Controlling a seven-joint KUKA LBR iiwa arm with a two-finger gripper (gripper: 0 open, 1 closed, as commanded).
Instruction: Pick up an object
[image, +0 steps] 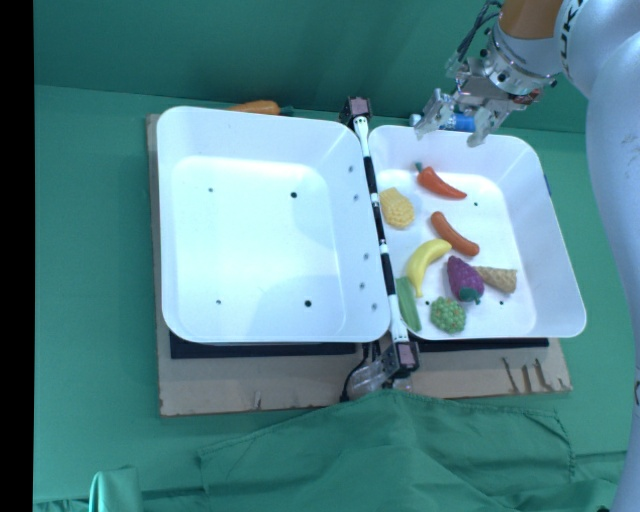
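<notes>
**Asker:** What is laid out here?

**Describer:** A green desk (90, 300) seen from above at a slant. On it lies a sheet of cardboard (250, 385) carrying two shallow white bins side by side. The left bin (260, 225) shows its bare white floor with a few small dark holes. The right bin (545, 250) holds toy food.

**Asker:** Which foods, and where?

**Describer:** Near the far side, a red chilli pepper (440, 182). Left of it, by the divider, a yellow corn cob (397, 208). Toward the middle, an orange-red sausage (455, 233). Below that, a yellow banana (426, 262), a purple bunch of grapes (464, 278) and an ice-cream cone (497, 278) to its right. At the near edge, a green pea pod (407, 303) and a green clump like broccoli (448, 315). An orange item (255, 106) lies outside, just behind the left bin.

**Asker:** And the robot?

**Describer:** The grey arm (610, 120) reaches in from the right. Its hand (455, 127) hangs over the far rim of the right bin, above the chilli pepper. The fingers are spread apart and point downward, with nothing between them. A small blue part shows between them, but I cannot tell what it is.

**Asker:** Anything else?

**Describer:** Crumpled green cloth (400, 455) lies across the near edge.
</notes>
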